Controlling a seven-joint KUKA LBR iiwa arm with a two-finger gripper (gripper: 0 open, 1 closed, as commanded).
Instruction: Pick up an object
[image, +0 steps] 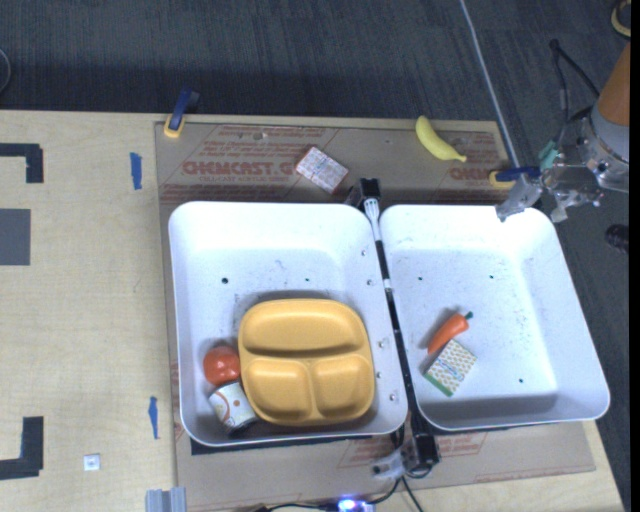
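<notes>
Two shallow white bins were set side by side on a cardboard-covered bench (250, 150). Within the right bin (560, 300), a toy carrot (450, 331) was seen touching a small patterned packet (450, 367) just below it. The gripper (535, 198) was positioned over that bin's upper right corner, nothing visibly held; its state could not be told. The left bin (200, 260) was occupied by a yellow divided tray (304, 360).
</notes>
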